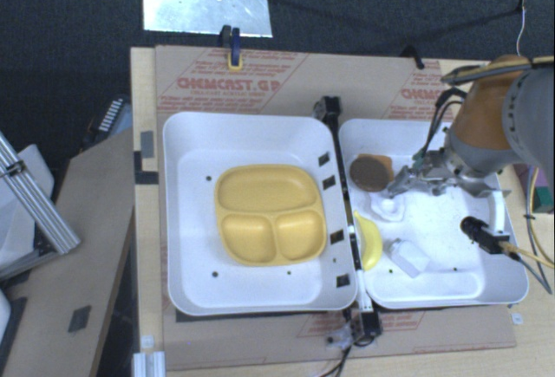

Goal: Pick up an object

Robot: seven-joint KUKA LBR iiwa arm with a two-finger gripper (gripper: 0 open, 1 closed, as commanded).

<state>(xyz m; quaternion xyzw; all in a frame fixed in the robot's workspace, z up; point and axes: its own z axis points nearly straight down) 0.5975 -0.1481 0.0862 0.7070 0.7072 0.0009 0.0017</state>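
Gripper (401, 185) hung low over the right bin (451, 284), finger state impossible to tell, brown disc (371, 172) just beside it, white lump (388, 208) beneath, banana (368, 243) and white block (409, 259) nearby, yellow tray (264, 215) lay in the left bin (195, 280).

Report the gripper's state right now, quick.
Gripper: cannot be told; it sits low in the right bin beside the brown disc.

Bench (113, 237): tan top. A brown printed board (286, 76) lies flat on it. Two white bins sit side by side on the board, touching: left bin (186, 193), right bin (451, 284). A yellow clamp (233, 50) grips the board's far edge.
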